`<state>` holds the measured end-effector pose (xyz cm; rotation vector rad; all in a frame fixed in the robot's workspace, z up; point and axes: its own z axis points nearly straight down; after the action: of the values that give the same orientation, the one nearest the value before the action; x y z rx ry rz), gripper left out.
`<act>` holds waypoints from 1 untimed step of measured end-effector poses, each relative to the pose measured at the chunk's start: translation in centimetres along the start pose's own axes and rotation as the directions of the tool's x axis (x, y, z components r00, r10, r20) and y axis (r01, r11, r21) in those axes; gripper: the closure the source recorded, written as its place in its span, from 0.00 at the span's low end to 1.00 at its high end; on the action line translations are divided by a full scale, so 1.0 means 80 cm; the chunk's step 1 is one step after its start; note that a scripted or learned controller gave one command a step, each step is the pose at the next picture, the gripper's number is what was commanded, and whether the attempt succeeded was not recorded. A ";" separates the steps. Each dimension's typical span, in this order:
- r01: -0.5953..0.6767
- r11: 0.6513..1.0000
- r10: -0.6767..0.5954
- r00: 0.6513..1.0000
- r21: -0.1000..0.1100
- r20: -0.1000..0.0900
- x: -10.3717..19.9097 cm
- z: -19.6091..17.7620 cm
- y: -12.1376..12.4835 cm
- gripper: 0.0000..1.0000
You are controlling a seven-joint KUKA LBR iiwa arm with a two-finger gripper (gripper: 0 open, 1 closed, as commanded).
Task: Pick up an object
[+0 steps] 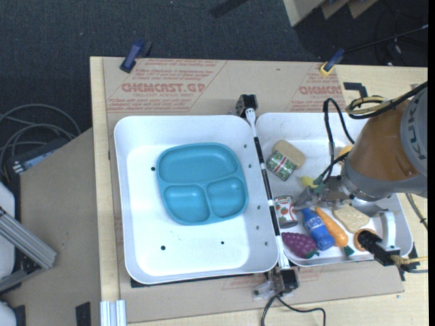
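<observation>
A wooden bench (pixel 170 80) seen from above at a slant holds two shallow white bins side by side. The left bin (pixel 136 195) contains a turquoise plate (pixel 202 182) with three compartments, lying flat near the bin's middle.

The right bin (pixel 299 124) holds a cluster of small toy foods. Near its upper left lies a green and white can (pixel 279 165), on its side, touching a tan bread-like block (pixel 291 152) just above it. Lower down, against the divider between the bins, sits a small red and white carton (pixel 285 211). Below that is a bunch of purple grapes (pixel 300 243) in the bin's lower left corner.

A blue bottle (pixel 317 228) lies flat beside the grapes, its long axis running from upper left to lower right, white cap end pointing to the upper left. An orange carrot (pixel 332 228) lies just beside it on the right, parallel, touching or nearly so. A pale slice of bread (pixel 351 216) sits to the right of the carrot.

The grey arm, with its broad orange band, reaches in from the right over the right bin. Its gripper (pixel 315 194) hangs low just above the bottle's cap end and right of the carton (whether its fingers are spread or closed cannot be told from this angle). Nothing is visibly held.
</observation>
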<state>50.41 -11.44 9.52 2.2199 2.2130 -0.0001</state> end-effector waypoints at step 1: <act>-0.004 1.000 0.004 1.000 -0.006 0.009 0.017 0.010 0.051 0.00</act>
<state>54.50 -10.11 8.70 2.2166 2.2015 -0.0033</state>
